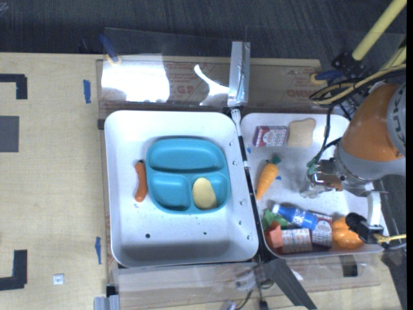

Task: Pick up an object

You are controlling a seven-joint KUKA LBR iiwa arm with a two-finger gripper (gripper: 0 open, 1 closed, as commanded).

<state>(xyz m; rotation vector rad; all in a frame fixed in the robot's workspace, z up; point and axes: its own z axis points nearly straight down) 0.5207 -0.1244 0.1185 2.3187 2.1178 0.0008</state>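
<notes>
Inside the left bin (122, 173), a blue tray (174, 173) holds a potato (204, 193).

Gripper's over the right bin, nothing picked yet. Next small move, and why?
Probably shift toward the carrot and then lower. The gripper sits over a bare patch of the right bin, with the carrot lying apart from the other things to its left, while the bottles at the near edge are crowded together. That makes the carrot the easier target.

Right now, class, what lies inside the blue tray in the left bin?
The blue tray holds one pale yellow, egg-shaped object in its lower right compartment. Whatever is beneath that object is covered.
</notes>
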